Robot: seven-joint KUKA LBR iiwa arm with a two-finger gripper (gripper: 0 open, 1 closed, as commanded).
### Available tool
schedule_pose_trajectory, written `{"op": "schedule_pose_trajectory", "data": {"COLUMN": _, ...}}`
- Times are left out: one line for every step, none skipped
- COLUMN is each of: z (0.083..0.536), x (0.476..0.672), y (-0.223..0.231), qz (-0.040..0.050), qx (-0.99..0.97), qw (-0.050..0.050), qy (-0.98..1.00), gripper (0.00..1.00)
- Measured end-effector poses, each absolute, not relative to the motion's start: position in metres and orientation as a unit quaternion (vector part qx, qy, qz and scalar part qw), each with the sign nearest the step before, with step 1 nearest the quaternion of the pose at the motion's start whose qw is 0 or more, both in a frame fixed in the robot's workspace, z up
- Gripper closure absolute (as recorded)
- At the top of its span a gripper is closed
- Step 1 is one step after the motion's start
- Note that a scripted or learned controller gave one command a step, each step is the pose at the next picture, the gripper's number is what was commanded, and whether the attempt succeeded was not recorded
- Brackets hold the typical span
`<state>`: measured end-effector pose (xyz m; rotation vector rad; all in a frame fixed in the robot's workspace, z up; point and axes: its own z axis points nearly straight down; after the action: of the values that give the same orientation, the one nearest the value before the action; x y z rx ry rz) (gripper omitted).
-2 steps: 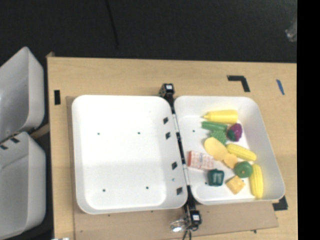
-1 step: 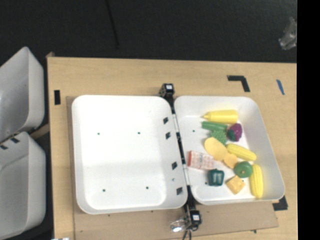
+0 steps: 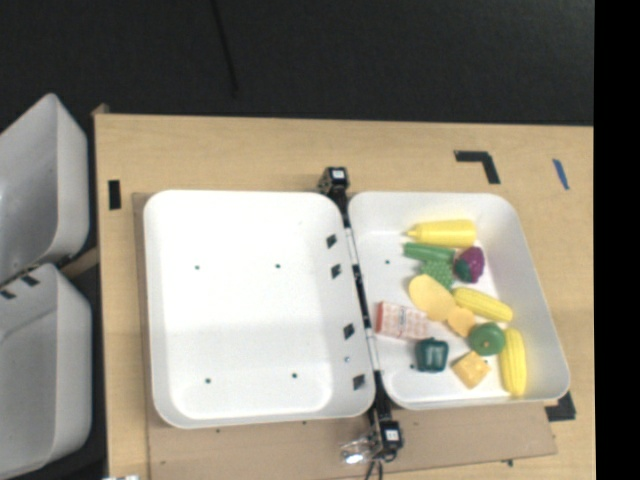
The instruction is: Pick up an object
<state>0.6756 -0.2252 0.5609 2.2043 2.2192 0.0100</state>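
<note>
Nearest edge of tan bench (image 3: 250, 148): metal clamp (image 3: 370, 446) at the seam between the two white bins, black corner mark (image 3: 562, 406) just off the right bin's near corner. Left bin (image 3: 240, 308) beside right bin (image 3: 385, 228), walls touching along the seam, small black clips (image 3: 350, 268) spaced down that joint. All candidate pick objects piled in the right bin, toy food mostly. Near row: yellow corn cob (image 3: 513, 361) lying lengthwise by the right wall, yellow cheese wedge (image 3: 470, 368) just left of it, dark green block (image 3: 431, 354) further left. Next back: round green piece (image 3: 487, 339) touching the corn cob's far end, orange-yellow chunk (image 3: 461, 321), red-and-white packet (image 3: 403, 320) close to the seam wall. Mid bin: second yellow cob (image 3: 482, 304) lying at a slant, pale yellow rounded piece (image 3: 430, 294) touching its left end. Further back: purple piece (image 3: 469, 263) with green elongated vegetable (image 3: 430, 258) just beside it on the left. Farthest of the pile: long yellow piece (image 3: 442, 232), crosswise, near the back wall. Exact type of several pieces too small to tell. Second clamp (image 3: 333, 179) at the far end of the seam. Beyond the bins: black L-shaped tape mark (image 3: 480, 163), short blue mark (image 3: 561, 174), black mark (image 3: 114, 195) at far left. Two white housings (image 3: 30, 188) off the bench's left side. Dark floor behind with a thin black cable (image 3: 225, 38). Claw state: cannot tell.
</note>
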Motion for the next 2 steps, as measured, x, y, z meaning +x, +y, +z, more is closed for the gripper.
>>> {"op": "schedule_pose_trajectory", "data": {"z": 0.4964, "x": 0.6857, "y": -0.1883, "qz": -0.0004, "qx": 0.705, "qw": -0.001, "qy": 0.71, "gripper": 1.0}}
{"op": "schedule_pose_trajectory", "data": {"z": 0.506, "x": 0.6828, "y": -0.1934, "qz": 0.0001, "qx": 0.705, "qw": 0.002, "qy": 0.709, "gripper": 1.0}}
